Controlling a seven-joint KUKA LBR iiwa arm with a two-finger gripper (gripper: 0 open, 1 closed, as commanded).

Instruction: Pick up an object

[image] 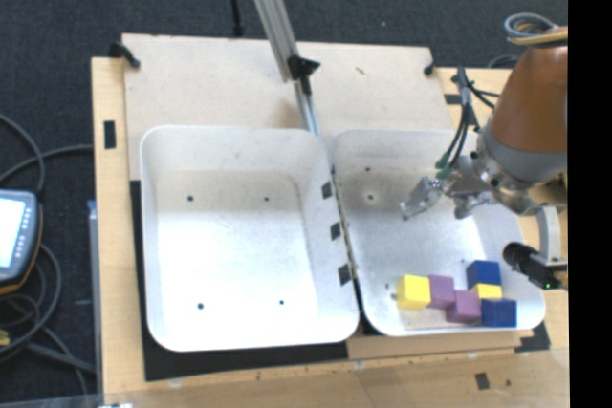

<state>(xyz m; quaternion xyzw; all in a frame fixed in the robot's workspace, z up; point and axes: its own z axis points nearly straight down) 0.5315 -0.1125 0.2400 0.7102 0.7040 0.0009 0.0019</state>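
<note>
Blocks cluster at the near edge of the right bin point(382, 158): yellow block point(414, 290), two purple blocks point(454, 298), blue blocks point(491, 293) toward the near right corner, touching one another; the left bin point(163, 205) sits alongside. Arm point(531, 110) reaches in from the right; gripper point(442, 196) hangs over the bin's middle, well apart from the blocks, nothing between its fingers; finger spread: cannot tell

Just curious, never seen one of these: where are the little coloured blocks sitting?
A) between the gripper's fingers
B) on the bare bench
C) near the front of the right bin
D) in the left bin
C: the coloured blocks cluster along the front wall of the right bin.
</note>
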